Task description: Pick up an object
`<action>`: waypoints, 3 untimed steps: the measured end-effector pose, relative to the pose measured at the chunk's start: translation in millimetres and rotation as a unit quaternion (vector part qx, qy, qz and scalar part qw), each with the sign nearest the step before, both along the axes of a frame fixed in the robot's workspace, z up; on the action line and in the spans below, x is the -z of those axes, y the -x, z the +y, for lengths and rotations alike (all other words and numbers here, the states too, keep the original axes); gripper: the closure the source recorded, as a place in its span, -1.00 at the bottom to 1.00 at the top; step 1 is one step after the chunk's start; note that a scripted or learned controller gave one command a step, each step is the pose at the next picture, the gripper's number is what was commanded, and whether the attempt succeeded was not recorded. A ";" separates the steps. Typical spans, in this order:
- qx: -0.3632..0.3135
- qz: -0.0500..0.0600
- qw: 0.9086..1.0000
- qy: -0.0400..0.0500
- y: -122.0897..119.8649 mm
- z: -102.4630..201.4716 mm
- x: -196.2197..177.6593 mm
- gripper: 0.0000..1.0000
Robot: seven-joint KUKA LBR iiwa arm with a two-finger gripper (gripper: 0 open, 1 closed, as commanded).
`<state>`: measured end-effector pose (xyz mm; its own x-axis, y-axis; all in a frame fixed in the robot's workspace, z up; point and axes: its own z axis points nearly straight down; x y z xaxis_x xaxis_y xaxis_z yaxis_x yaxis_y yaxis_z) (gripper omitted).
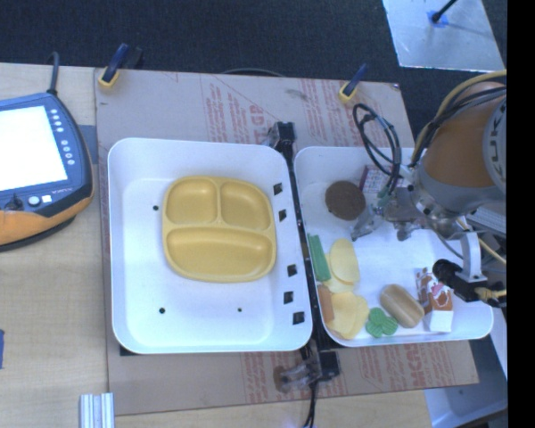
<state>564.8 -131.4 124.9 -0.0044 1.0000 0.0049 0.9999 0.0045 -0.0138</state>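
Along the bench, two white bins sit side by side on brown cardboard, touching at a black centre seam. Left bin: a yellow divided tray sits near the middle, with bare white floor on all sides of it, widest toward the near wall. Right bin: crowded along the near and left walls. A green stick lies beside the left wall, two pale yellow chips next to it, a green round piece and a brown bun-like piece by the near wall, and a small red-white carton in the near right corner. A dark brown disc lies alone in the far part, floor open around it. Gripper hangs over the right bin's far middle, just right of the disc, apart from it. Fingers too blurred, can't tell their spread; nothing seen held. A teach pendant rests at the bench's left edge.
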 end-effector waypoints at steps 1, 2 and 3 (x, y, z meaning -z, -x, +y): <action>-0.002 -0.007 1.000 0.002 -73.3 30.6 34.7 -1.00; -0.002 -0.006 1.000 0.003 -71.7 26.9 21.4 1.00; -0.004 -0.011 1.000 0.001 -89.5 111.8 -73.8 1.00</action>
